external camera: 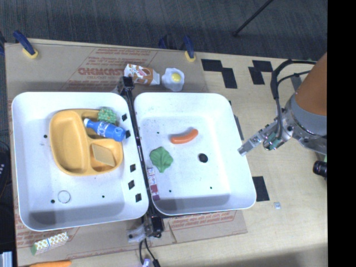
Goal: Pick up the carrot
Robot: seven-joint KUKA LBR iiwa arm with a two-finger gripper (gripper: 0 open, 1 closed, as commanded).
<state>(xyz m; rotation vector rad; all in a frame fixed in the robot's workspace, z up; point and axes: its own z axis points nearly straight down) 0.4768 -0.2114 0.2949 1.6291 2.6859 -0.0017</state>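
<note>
Over on the right-hand white bin (236,149), the carrot (184,136) lies on the floor a little above the middle, long axis running roughly left to right with its right end tipped slightly up toward the far wall. It sits clear of everything: a green leafy piece (161,159) is near it below and to the left, a small dark round object (203,158) is near it below and to the right, and neither touches it.

From where I stand it looks like a toy carrot, smooth and orange, so I would judge it light, fairly stiff and a bit slippery, apt to roll or skid on the bin's slick floor if nudged from one side. The sensible hold, I think, is across the narrow width at mid-length, coming straight down with the fingers closing from the near and far sides.

The gripper (257,141) hangs outside the bin, just beyond its right wall, well apart from the carrot. Its fingers are pointing toward the bin, but whether they are apart or together I cannot tell from this angle.

The left white bin (22,149) holds a yellow divided tray (67,143), a blue bottle (105,129) and something green (108,115) behind it.
</note>
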